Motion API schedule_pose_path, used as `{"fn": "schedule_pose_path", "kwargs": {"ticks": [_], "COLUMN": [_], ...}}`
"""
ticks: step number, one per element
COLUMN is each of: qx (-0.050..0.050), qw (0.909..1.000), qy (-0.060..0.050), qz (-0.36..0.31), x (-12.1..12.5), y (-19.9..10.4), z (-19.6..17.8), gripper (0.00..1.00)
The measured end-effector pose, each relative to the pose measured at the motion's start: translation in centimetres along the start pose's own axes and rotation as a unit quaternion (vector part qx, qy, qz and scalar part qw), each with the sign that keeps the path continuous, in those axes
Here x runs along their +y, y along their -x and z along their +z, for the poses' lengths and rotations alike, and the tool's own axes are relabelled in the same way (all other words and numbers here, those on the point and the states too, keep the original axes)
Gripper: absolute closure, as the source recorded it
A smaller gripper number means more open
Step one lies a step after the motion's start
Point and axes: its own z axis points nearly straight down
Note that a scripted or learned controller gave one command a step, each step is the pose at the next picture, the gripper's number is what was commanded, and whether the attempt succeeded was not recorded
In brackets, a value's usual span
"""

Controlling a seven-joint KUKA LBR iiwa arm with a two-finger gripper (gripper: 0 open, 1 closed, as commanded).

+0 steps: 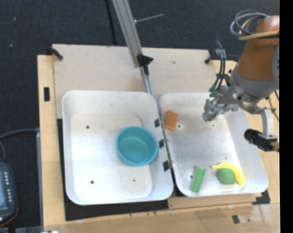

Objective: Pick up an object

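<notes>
Two shallow white bins sit side by side on the wooden bench. Left bin (88,110): one teal bowl (137,145), upright, near the bin's right wall, nothing visible inside it. Right bin (243,135): an orange block (171,120) at the upper left, just beside the divider; a green stick-shaped piece (198,179) lying near the front wall; a green rounded object (227,175) resting against a yellow one (236,174) at the front right corner (the two touch, exact shapes unclear). The gripper (210,111) hangs over the upper part of the right bin, well apart from all four objects; nothing is seen between its fingers, and whether they are spread or closed cannot be told.
</notes>
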Motion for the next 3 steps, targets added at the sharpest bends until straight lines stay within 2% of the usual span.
{"fn": "schedule_pose_path", "kwargs": {"ticks": [1,3], "qx": [0.000,0.001], "qw": [1.0000,1.0000], "qy": [0.000,-0.002], "qz": [-0.001,-0.001], "x": [-0.9,-1.7], "y": [-4.9,-17.1], "z": [-0.3,1.7], "gripper": [1.00,1.00]}}
